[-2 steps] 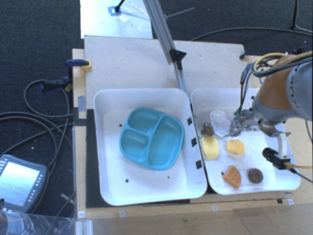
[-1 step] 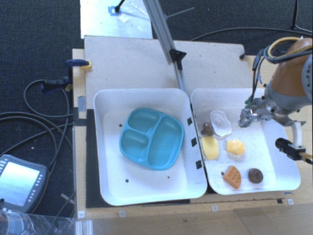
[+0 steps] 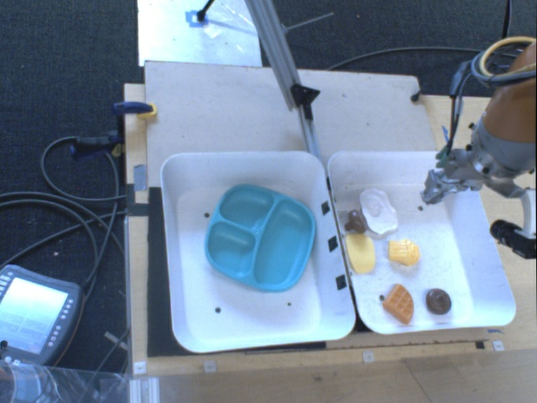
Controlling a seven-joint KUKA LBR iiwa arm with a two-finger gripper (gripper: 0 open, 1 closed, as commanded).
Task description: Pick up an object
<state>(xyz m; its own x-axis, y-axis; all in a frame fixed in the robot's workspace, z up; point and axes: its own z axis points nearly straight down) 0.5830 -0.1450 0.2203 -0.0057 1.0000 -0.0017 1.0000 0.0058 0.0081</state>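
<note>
1. Object choices all inside the right bin (image 3: 474, 254), one of two white bins side by side; six small pieces spread over its floor, none lifted.
2. Left bin (image 3: 191, 305) alongside, bearing a blue divided plate (image 3: 262, 236) lying flat; no part in this pick, judging by the arm's place.
3. Arm (image 3: 503, 137) reaching in from the right, over the far right corner of the right bin.
4. Gripper (image 3: 440, 185) hanging above bare bin floor near the far wall, apart from every piece. Nothing seen held; how wide the claw stands: cannot tell.
5. White piece (image 3: 379, 211), the largest and the nearest to the gripper, touching or just beside a small dark brown piece (image 3: 356, 222) on its left.
6. Pale yellow piece (image 3: 361, 253) against the bin's left wall; ridged yellow piece (image 3: 404, 252) just right of it, standing free.
7. Orange waffle-like piece (image 3: 399, 303) and round brown piece (image 3: 438, 300) near the front wall, a little apart.
8. Step in hand, as a judgement: approach, before any descent or grasp.
9. Next move likely calling for travel leftward and toward the front until centred over one piece, then a straight drop. Free-standing pieces probably easier than those crowding a wall or each other.
</note>
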